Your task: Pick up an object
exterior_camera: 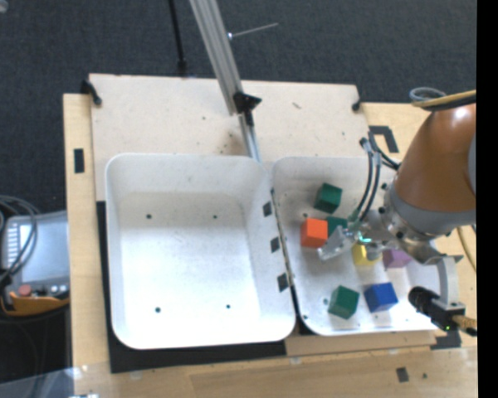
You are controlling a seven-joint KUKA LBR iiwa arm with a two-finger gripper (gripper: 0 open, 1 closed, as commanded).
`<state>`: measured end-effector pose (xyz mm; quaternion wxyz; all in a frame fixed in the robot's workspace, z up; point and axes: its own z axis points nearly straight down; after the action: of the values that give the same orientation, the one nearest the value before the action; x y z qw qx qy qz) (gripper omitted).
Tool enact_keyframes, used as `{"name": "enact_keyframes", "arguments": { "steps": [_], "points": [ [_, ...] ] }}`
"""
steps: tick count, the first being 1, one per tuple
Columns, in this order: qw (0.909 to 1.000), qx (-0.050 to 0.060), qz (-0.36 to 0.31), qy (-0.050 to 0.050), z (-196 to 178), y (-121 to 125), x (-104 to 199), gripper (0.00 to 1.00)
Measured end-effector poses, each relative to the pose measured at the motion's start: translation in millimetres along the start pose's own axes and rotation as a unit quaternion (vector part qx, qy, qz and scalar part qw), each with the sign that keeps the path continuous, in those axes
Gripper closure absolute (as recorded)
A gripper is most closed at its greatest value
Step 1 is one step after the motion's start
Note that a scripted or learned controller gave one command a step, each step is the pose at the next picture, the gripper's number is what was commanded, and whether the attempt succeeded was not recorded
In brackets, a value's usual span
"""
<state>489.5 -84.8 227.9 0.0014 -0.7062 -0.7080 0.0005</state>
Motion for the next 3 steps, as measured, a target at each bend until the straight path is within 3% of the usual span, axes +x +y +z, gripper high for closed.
{"name": "enact_keyframes", "arguments": {
  "steps": [1, 3],
  "points": [
    [1.0000, -0.003, 0.002, 0.000, -1.7, 0.8, -0.6, 0.00],
    [1.0000, 0.001, 0.002, -0.001, 105.1, -2.0, -8.3, 0.00]
  ]
}}
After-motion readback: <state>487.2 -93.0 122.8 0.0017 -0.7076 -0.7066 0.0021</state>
